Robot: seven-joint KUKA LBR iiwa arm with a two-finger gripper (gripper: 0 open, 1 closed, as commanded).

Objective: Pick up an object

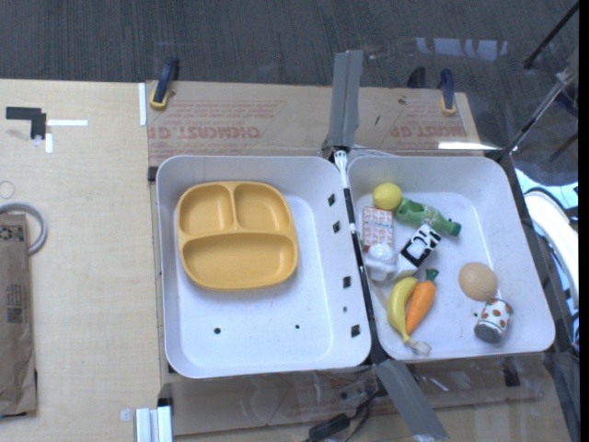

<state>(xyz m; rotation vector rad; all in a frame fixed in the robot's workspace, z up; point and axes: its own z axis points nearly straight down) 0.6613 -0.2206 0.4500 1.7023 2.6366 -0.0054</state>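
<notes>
- Jaws: whether my gripper's jaws are spread or pressed together I cannot tell.
- Things to pick all lie in the right-hand shallow white plastic bin [521, 238], crowded into its 9 o'clock half and its 5 o'clock corner.
- At 11 o'clock in that bin sits a round yellow lemon [387, 195]. Just beside it, toward 3 o'clock, a green plastic bottle-shaped toy [426, 215] lies on its side.
- Below the lemon, a flat red-and-white printed packet [377, 226] lies against the bin's 9 o'clock wall, with a black block bearing white marks [421, 245] just beside it at 4 o'clock.
- A small crumpled white lump [381, 263] sits at 6 o'clock of the packet, touching it.
- Toward 7 o'clock in the bin, a curved yellow banana [400, 304] and an orange carrot with a green top [420, 304] lie side by side, touching.
- At 4 o'clock, a tan egg-shaped ball [478, 280] rests apart from those, and a small white cup with reddish spots [493, 320] lies tipped over just beside it at 5 o'clock.
- Left-hand shallow white plastic bin [170, 274] holds a yellow three-compartment plastic plate [237, 234] in its 11 o'clock part.
- Beyond the bins at 12 o'clock, brown printed cardboard [221, 118] is held by two blue clamps [166, 81].
- Far out at 9 o'clock, a brown paper bag [17, 311] lies on the pale wooden benchtop [83, 247].
</notes>
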